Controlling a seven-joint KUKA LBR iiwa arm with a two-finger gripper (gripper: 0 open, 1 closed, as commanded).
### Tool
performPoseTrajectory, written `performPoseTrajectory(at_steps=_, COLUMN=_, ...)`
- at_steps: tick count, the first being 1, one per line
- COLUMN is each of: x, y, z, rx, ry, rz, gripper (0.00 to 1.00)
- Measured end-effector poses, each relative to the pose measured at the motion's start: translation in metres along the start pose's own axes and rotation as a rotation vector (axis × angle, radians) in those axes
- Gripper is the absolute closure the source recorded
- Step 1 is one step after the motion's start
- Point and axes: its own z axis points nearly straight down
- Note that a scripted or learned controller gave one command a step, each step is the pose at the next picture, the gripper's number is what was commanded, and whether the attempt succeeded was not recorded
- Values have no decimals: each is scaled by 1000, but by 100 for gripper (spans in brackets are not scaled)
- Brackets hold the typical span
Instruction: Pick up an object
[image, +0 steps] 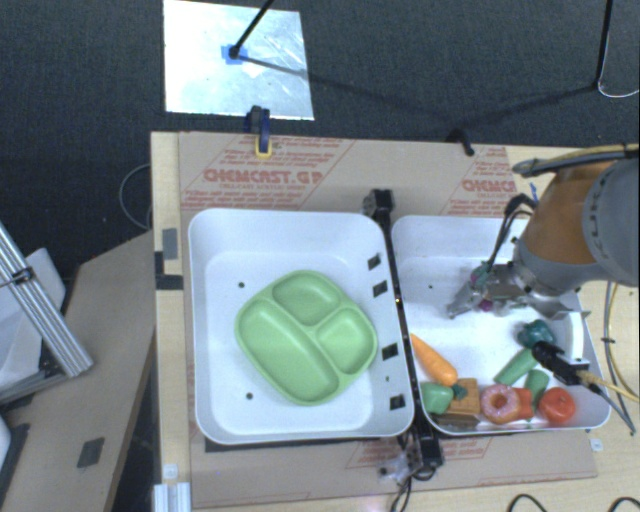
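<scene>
Hand (480, 293), grip state unclear, hangs over smooth white right bin (430, 250) near tapered orange carrot (435, 360).

Your grey arm (585, 225) comes in to the right of and above the end effector (478, 296), its orange band sitting just behind the wrist. The wrist angles down and leftward, with the end effector held low.

"CHEMCAST GP" in red, repeated, on the brown board (300, 165) under the bins
</scene>
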Motion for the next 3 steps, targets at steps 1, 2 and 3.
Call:
performPoseTrajectory(at_steps=1, x=-1, y=2, z=-13, rx=-7, ry=-2, rz=0, gripper=100)
performPoseTrajectory(at_steps=2, x=10, y=4, z=-65, rx=-9, ry=-2, rz=-4, gripper=100)
performPoseTrajectory(at_steps=3, x=16, y=6, z=-127, rx=-11, ry=-3, rz=-5, gripper=100)
